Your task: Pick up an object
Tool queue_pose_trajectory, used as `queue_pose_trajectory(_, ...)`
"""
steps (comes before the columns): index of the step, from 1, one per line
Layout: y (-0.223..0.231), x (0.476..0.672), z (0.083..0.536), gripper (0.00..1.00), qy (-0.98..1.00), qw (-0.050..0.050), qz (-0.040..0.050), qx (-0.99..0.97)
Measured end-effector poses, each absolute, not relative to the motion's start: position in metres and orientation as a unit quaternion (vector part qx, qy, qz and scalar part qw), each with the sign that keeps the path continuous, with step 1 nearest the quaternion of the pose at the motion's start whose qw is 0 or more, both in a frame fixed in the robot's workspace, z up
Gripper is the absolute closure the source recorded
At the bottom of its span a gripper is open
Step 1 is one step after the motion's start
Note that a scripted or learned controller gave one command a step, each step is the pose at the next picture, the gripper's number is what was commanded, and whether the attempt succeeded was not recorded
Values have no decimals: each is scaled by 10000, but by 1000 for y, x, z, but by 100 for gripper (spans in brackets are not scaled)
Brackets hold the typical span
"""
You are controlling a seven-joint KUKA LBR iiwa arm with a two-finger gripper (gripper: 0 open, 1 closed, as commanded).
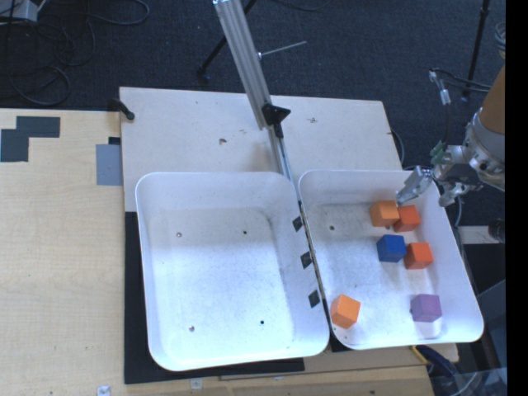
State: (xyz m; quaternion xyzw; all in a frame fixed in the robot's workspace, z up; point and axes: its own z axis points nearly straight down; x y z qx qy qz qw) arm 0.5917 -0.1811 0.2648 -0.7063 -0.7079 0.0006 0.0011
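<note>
Blocks lay in the right bin (462, 271), orange block (384, 213) beside a red block (408, 218) near its far edge, gripper (412, 188) hovered just above them, finger state could not be told.

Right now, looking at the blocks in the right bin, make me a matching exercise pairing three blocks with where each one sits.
Blocks:
1. blue block
2. purple block
3. lone orange block

Places:
A. near corner by the bin's outer wall
B. near edge beside the divider between the bins
C. mid-bin, among the orange blocks below the tool

Pairs: 1-C, 2-A, 3-B
</note>
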Motion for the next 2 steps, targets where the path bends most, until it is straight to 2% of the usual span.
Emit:
queue_pose_trajectory(1,-205,607,165,0,-7068,40,29,-7074)
queue_pose_trajectory(2,-204,568,121,0,-7072,-69,-18,-7070)
